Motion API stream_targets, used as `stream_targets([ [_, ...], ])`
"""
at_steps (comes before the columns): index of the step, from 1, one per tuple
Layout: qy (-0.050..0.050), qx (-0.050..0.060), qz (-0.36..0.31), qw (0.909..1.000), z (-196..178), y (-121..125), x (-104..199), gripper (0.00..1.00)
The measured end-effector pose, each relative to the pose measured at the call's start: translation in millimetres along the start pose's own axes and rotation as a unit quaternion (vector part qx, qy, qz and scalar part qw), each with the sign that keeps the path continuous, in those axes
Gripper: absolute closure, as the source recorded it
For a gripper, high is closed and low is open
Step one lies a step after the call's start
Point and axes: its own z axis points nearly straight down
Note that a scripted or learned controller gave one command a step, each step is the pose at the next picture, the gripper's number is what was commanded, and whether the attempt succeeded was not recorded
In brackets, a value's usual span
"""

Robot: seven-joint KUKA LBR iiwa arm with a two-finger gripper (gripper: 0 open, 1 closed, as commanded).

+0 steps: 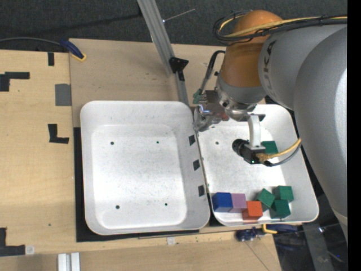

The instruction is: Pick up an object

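Approach step: gripper (204, 117) over right bin's (225, 171) upper-left corner, opening I can't tell; next I need travel down-view to blue block (223, 201)

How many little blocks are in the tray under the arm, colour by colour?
Green blocks: 4
Blue block: 1
Purple block: 1
Orange block: 1
Total: 7

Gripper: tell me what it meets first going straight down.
The gripper would likely meet the bare floor of the right bin near its far corner, or that rim; depth is unclear.
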Motion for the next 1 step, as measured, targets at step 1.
stream_targets([
  [1, 0.001, -0.001, -0.001, 1.0000, -11.8, 13.8, 51.9, 1.00],
])
